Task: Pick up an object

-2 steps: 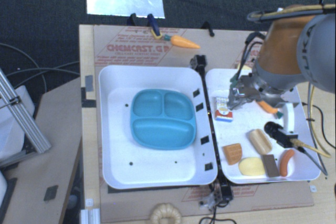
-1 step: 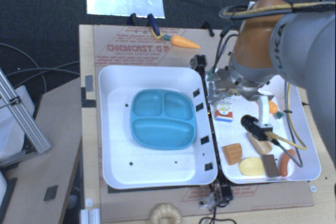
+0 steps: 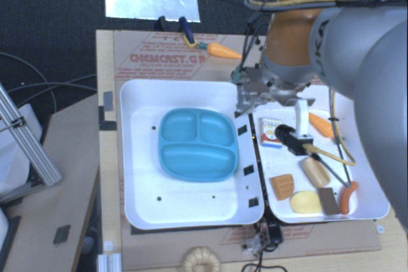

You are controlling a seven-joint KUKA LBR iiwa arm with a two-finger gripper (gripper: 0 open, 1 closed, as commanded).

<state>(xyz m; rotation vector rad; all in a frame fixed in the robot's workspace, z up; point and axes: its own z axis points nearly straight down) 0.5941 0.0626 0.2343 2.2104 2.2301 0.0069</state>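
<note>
A single fixed camera looked down at a slant from above the desk [image 3: 159, 54], taking in both white bins: the left bin [image 3: 137, 200] and the right bin [image 3: 370, 204]. The arm [image 3: 357, 54] loomed nearest, at right.

Blue tray [image 3: 197, 144], seemingly white bins [image 3: 137, 156]

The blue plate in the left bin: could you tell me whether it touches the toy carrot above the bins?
Apart. The camera view shows the blue plate inside the left bin, while the toy carrot lies on the cardboard beyond the rim.
</note>
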